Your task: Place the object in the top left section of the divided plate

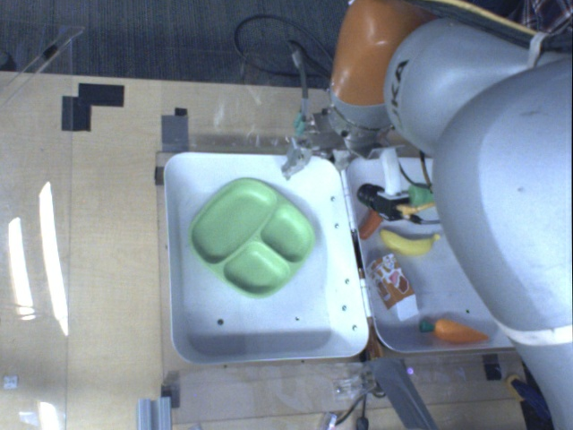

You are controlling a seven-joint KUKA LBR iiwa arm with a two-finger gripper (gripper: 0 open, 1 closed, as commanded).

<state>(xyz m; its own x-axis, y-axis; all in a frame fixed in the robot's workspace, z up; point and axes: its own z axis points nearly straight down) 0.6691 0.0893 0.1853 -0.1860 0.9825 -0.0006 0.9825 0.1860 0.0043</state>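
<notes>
A green divided plate (253, 234) with three sections lies in the middle of the left white bin (188, 330). My gripper (295, 159) hangs over that bin's far right corner, just beyond the plate's far edge. I see no object in it. In the right bin (394, 334) lie a yellow banana (408, 242), a small orange-red piece (370, 225), a printed snack packet (392, 285) and an orange carrot (457, 331). The arm's large grey body covers the right bin's far and right side.
The wall between the two bins (358, 267) runs just right of the plate. A dark cable (269, 43) loops on the floor behind the bench. Black blocks (89, 101) sit on the wooden bench top at the far left.
</notes>
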